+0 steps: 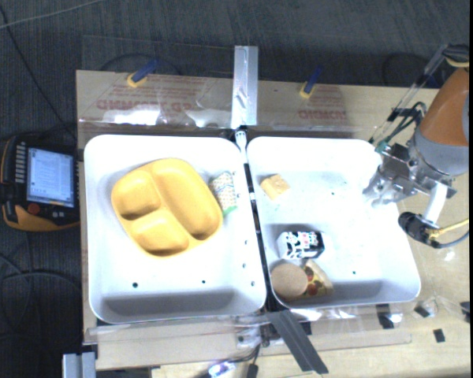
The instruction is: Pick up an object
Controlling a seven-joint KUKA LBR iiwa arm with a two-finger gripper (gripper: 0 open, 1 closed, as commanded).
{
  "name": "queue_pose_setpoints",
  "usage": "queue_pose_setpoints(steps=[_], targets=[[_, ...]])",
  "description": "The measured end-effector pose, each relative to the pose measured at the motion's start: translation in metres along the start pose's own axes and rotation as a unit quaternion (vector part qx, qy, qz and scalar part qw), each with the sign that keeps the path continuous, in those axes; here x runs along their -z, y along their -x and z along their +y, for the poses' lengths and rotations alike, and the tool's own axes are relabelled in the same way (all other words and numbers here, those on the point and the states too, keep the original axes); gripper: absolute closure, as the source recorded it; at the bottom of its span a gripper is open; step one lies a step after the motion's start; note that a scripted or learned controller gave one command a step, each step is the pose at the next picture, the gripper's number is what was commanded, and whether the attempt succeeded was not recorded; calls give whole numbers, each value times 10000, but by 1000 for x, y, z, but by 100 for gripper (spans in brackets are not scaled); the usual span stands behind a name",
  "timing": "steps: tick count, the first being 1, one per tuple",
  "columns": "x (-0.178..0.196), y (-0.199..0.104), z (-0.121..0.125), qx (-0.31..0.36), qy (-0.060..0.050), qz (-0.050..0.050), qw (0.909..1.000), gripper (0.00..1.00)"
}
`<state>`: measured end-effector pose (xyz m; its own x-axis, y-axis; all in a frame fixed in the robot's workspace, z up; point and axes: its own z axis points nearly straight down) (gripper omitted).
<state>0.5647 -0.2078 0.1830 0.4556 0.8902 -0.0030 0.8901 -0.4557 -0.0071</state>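
We saw the table carrying two white bins side by side, the left bin and the right bin, with the single grey arm reaching in from the right. Its hand hung over the right bin's far right side, well apart from anything it might lift; whether it was open or closed we could not tell, and we saw nothing in it.

By our count the left bin held one yellow divided tray, the biggest item, and one small speckled packet just beside it at the divider. The right bin held four: one round brown object near the front wall, one black-and-white item just behind it, one red-and-yellow wrapper touching the brown one, and one small tan block alone near the back.

We judged the crowding the main hazard: the three front items sat so close that a descent there could nudge a neighbour or close on two. The tray looked too broad to grip.
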Motion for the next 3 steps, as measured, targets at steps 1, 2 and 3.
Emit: queue_pose_setpoints(steps=[1, 2, 3], targets=[[53, 7, -15, -1520, 23, -2, 9884, 100], [76, 16, -6, -3300, 20, -6, 9440, 100], [178, 45, -51, -2743, 29, 1, 9616, 100]])
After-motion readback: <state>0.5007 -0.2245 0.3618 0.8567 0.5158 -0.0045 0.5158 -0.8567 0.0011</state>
